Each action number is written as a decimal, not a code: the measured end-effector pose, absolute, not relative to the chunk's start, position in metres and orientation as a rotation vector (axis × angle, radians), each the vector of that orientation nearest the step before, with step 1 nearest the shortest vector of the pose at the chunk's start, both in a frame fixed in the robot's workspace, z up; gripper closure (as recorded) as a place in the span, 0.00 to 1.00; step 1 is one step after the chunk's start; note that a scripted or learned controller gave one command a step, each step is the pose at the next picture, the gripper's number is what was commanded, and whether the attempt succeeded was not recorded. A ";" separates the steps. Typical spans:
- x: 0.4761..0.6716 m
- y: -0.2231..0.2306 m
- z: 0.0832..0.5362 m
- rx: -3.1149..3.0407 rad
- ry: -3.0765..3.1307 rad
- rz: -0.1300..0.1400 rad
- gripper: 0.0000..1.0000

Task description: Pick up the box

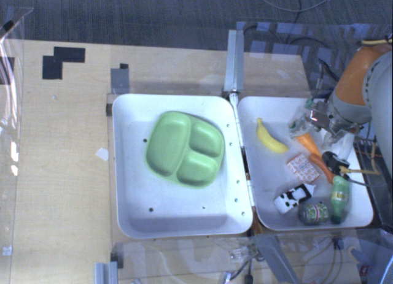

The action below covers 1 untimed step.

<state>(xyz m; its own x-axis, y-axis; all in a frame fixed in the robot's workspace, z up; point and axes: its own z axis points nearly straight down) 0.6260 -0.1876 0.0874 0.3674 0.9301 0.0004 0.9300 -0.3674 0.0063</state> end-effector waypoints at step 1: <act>0.670 -0.186 0.322 2.595 1.761 0.006 0.00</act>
